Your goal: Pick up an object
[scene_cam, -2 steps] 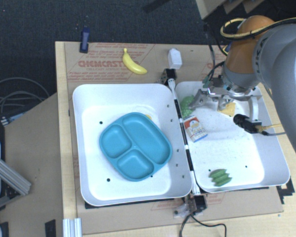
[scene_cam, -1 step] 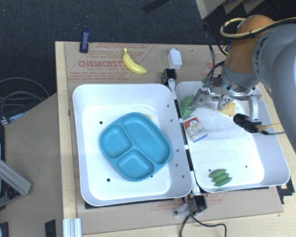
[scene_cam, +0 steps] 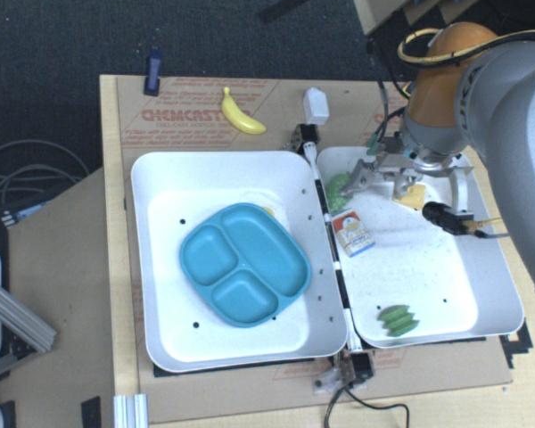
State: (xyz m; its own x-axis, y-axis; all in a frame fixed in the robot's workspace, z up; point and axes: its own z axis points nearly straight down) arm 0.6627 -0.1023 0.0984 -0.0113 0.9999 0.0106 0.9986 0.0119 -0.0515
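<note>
Gripper (scene_cam: 394, 178) low in right bin's (scene_cam: 481, 306) far end; opening not discernible. Yellow block (scene_cam: 413, 196) just beside it, green object (scene_cam: 338, 191) to its left, small card (scene_cam: 352, 234) nearer.

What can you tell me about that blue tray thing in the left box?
The blue divided plate looks like smooth plastic, rounded, with three compartments: two smaller and one larger. It lies flat, right side up and turned at an angle, in the middle of the left bin. Something pale yellow peeks from behind its far edge.

A robotics lab: cardboard-topped bench (scene_cam: 205, 114), loose cables (scene_cam: 27, 181), white bins (scene_cam: 152, 239).
</note>
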